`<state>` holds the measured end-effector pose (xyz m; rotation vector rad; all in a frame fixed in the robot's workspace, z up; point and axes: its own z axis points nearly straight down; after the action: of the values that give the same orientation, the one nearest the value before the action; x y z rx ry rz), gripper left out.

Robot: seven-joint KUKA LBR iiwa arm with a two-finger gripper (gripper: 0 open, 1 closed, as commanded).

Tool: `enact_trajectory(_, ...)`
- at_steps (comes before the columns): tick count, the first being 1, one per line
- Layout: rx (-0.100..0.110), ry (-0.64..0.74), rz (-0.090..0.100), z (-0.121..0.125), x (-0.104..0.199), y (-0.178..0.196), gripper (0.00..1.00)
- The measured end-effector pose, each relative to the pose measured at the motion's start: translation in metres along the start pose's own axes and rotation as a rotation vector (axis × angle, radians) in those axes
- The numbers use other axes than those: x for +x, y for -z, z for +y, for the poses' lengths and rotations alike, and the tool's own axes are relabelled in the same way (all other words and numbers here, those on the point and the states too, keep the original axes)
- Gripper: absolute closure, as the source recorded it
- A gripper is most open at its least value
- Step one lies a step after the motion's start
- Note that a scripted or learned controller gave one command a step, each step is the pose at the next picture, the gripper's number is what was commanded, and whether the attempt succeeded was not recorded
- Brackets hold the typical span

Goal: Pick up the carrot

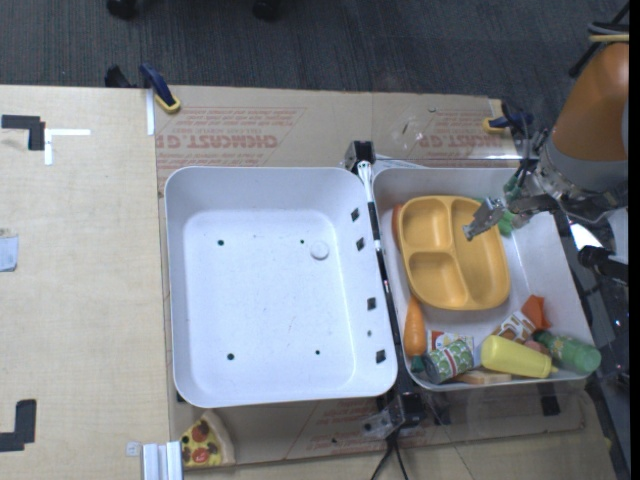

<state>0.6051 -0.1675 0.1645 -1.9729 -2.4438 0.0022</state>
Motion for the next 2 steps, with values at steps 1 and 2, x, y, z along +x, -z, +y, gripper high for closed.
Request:
enact_trajectory(1,-0.018,-0.374,-0.011,0.059,-0.003,-0.061,0.00)
enact_trajectory(2,-0.031,-0.359,-0.024,0.051,0.049,-0.057,0.00)
